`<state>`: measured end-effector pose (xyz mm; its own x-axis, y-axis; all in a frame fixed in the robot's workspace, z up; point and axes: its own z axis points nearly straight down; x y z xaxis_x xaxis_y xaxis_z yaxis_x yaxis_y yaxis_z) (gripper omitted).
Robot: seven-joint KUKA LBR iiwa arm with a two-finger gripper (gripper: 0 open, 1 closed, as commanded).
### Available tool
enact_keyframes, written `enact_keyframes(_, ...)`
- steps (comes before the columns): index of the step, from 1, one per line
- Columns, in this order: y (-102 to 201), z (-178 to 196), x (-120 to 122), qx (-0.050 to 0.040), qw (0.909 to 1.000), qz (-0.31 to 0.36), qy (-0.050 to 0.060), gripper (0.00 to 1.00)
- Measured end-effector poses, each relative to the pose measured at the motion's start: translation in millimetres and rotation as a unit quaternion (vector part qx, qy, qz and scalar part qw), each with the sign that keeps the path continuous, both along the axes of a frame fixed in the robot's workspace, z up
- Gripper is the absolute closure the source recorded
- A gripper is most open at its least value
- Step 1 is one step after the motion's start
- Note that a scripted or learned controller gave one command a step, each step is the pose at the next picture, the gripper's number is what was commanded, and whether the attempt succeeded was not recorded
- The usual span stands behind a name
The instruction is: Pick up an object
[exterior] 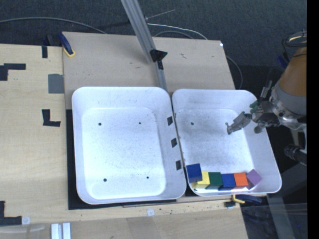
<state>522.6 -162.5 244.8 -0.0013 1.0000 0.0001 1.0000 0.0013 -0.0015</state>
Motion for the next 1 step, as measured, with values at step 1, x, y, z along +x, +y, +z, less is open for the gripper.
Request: enact_keyframes(1,-6.1,50.2,-33.9,-0.0007,1.0000,-0.001,-0.002,0.00)
